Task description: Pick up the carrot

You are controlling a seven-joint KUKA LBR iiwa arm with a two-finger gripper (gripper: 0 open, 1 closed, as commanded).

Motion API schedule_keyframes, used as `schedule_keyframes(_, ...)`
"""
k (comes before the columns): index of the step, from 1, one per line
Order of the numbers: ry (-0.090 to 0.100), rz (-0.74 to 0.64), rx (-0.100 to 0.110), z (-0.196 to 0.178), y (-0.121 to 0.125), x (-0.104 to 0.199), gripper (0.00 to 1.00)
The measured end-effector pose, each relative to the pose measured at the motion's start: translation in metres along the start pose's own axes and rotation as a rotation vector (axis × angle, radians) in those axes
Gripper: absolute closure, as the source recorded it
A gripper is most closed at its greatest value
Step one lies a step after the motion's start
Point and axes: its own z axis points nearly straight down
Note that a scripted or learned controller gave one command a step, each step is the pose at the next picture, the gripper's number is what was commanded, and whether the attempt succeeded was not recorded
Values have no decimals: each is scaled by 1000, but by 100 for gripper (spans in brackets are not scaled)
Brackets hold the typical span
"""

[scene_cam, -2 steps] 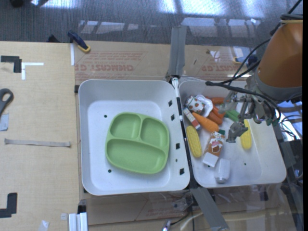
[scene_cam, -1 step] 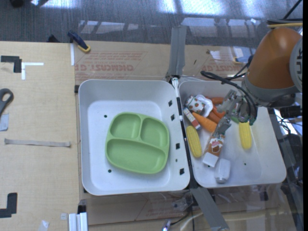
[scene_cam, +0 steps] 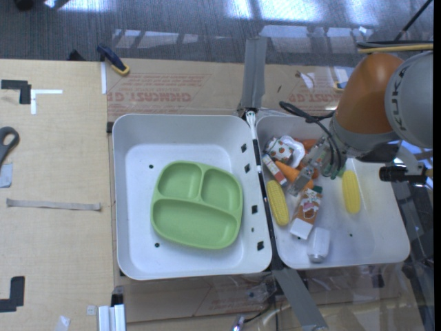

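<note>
The carrot (scene_cam: 289, 172) is a short orange piece lying in the right bin (scene_cam: 375, 243), near its left wall and among other items. My gripper (scene_cam: 308, 176) reaches down from the right and sits right against the carrot's right end, partly covering it. The grey arm with its orange band (scene_cam: 368, 95) hangs over the back right of this bin and hides what lies beneath it.
A yellow corn cob (scene_cam: 278, 202) lies just left of and in front of the carrot. A small printed carton (scene_cam: 308, 211), a white and red packet (scene_cam: 284, 147), a yellow item (scene_cam: 351, 192) and a white bottle (scene_cam: 318, 244) crowd the right bin. The left bin (scene_cam: 131, 185) holds a green divided plate (scene_cam: 200, 205).
</note>
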Motion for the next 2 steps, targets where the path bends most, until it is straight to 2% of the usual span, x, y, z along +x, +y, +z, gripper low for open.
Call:
schedule_keyframes(1, -1, 211, 0, 21, 1, -5, 0)
schedule_keyframes(2, -8, 209, -2, 9, 2, -7, 100)
